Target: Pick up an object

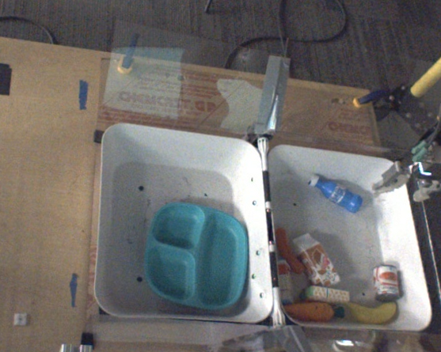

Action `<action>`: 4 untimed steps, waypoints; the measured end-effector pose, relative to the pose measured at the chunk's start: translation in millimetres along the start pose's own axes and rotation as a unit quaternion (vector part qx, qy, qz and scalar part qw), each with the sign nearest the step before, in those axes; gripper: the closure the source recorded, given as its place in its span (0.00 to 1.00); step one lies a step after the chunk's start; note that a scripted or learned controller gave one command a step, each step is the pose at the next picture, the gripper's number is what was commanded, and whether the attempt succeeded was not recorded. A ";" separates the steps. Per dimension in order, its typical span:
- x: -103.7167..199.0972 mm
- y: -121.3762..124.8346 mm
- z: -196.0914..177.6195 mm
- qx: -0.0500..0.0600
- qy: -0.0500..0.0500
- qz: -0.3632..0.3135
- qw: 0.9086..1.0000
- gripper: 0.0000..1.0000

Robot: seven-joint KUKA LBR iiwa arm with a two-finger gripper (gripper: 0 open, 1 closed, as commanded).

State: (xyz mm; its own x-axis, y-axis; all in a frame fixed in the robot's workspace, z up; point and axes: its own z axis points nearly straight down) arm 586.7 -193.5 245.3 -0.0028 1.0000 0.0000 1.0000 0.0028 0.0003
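Currently end effector [402,174] at right bin [425,260] rim (upper edge), near blue bottle [336,193]

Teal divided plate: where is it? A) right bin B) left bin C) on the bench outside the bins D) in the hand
B. The teal divided plate lies flat on the floor of the left bin, while the right bin holds the blue bottle, the can and the banana.

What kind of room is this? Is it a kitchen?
Probably a robot lab, not a kitchen. Toy food like a banana and a blue bottle lies in a white bin, a robot gripper reaches in, and cables trail across the floor.
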 end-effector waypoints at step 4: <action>21.4 35.4 145.7 -0.007 -0.003 -0.098 0.995 0.00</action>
State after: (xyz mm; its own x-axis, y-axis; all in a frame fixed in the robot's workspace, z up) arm 622.1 -172.0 99.6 -0.1973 0.9803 -0.0077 0.9803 0.1973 0.0127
